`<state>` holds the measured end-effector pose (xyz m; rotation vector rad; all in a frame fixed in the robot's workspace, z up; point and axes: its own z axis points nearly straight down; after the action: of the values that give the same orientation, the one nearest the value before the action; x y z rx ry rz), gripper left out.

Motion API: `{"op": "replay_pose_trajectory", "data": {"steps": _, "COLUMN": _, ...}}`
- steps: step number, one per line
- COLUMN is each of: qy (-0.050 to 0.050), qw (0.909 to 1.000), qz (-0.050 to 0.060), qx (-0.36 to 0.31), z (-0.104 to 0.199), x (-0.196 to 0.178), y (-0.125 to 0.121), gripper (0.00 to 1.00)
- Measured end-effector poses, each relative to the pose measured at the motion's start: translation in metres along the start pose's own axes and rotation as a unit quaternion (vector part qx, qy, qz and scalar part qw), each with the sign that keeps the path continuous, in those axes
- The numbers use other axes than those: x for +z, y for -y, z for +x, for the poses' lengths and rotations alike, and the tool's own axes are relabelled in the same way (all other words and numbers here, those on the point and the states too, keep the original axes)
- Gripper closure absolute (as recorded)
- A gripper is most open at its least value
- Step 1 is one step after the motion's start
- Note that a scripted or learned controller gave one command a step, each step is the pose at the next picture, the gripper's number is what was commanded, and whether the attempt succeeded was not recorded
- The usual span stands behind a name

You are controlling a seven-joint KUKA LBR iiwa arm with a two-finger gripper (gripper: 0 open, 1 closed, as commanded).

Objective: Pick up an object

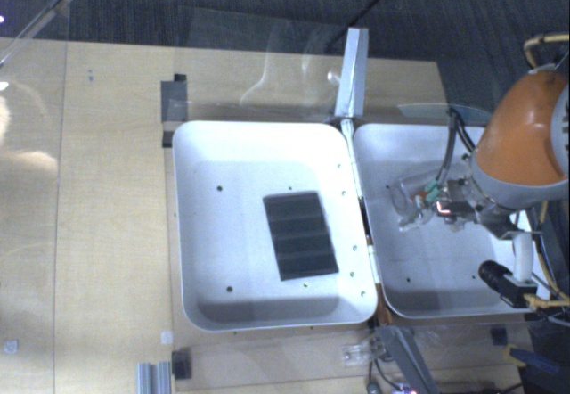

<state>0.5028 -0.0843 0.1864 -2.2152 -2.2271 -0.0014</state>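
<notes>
Arm over right bin; dark ridged pad alone in left bin.

Pincer (417, 202) sits low inside the right bin (419, 290), near that bin's middle, below the orange band (521, 138); cannot tell if it is apart or together, and nothing is seen in it. Pad (301, 235) lies flat at the centre of the left bin (200, 205), well apart from the pincer. Both bins rest on the worktop (98, 232).

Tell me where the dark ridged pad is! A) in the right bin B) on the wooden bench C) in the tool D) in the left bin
D: the pad lies flat on the floor of the left bin, while the tool is over the right bin.
</notes>
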Motion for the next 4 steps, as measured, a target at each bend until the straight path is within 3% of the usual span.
{"op": "replay_pose_trajectory", "data": {"steps": 1, "qy": 0.002, "qw": 0.9999, "qz": -0.007, "qx": -0.009, "z": -0.068, "x": 0.097, "y": -0.059, "gripper": 0.00}}
{"op": "replay_pose_trajectory", "data": {"steps": 2, "qy": 0.001, "qw": 1.0000, "qz": -0.003, "qx": 0.005, "z": -0.088, "x": 0.045, "y": -0.092, "gripper": 0.00}}
{"op": "replay_pose_trajectory", "data": {"steps": 3, "qy": 0.005, "qw": 0.9975, "qz": 0.031, "qx": -0.064, "z": -0.079, "x": 0.087, "y": -0.129, "gripper": 0.00}}
{"op": "replay_pose_trajectory", "data": {"steps": 4, "qy": 0.004, "qw": 0.9933, "qz": 0.031, "qx": -0.111, "z": -0.083, "x": 0.091, "y": -0.125, "gripper": 0.00}}
